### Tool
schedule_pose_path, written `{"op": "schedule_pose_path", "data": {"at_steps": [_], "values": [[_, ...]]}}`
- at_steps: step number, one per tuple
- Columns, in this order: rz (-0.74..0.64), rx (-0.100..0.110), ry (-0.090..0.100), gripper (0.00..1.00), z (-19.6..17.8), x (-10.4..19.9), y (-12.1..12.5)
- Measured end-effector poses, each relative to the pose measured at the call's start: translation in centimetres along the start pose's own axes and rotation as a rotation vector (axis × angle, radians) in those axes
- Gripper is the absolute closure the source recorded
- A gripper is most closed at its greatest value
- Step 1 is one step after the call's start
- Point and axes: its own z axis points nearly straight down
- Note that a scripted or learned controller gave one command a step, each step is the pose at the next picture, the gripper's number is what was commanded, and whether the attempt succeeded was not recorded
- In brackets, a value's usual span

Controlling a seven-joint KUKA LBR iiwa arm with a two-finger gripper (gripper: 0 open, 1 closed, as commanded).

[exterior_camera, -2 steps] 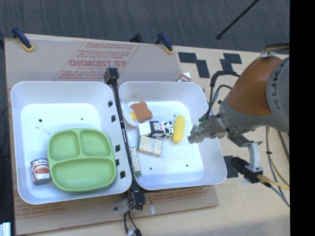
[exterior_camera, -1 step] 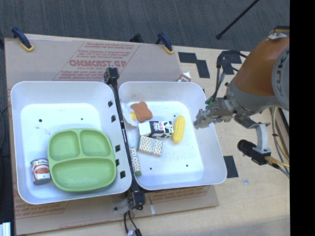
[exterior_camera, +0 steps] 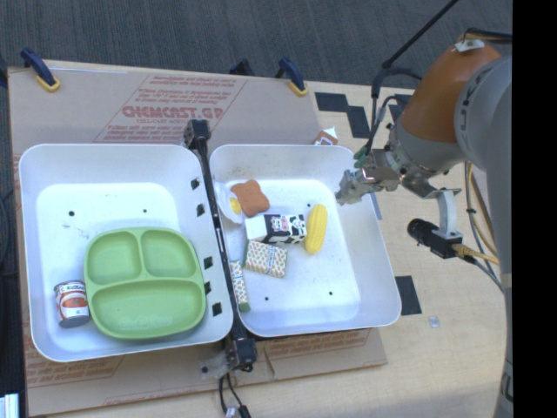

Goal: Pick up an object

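In the camera view, two white bins are seen side by side on the desk point(exterior_camera: 452, 320); the left bin point(exterior_camera: 52, 168) holds a green divided plate point(exterior_camera: 144, 284) and, just beside its left edge, a small can point(exterior_camera: 72, 303); the right bin point(exterior_camera: 374, 277) holds the likely candidates for the pick, gathered toward its left half. A brown bread-like piece point(exterior_camera: 252, 198) is seen lying against a small egg-like item point(exterior_camera: 233, 205) near the dividing wall; below them a small black-and-white carton point(exterior_camera: 285, 227) is found, with a yellow corn cob point(exterior_camera: 316, 227) just beside it on the right and a patterned packet point(exterior_camera: 266, 259) just below; a narrow wrapped item point(exterior_camera: 238, 287) rests along the dividing wall.

The pincer point(exterior_camera: 352, 184) is seen at the right bin's upper right rim, apart from every object, with the arm reaching in from the right; whether it is wide or narrow cannot be told, and nothing is seen held in it.

The task is judged to be at its start; no object is lifted, all rest on the bin floor; left to be done are the approach to one object, perhaps the nearby corn cob, the descent, the closing and the lift.
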Motion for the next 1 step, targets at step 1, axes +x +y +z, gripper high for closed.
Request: {"op": "schedule_pose_path", "data": {"at_steps": [1], "values": [[0.002, -0.001, 0.001, 1.0, 1.33, -0.4, 5.77]]}}
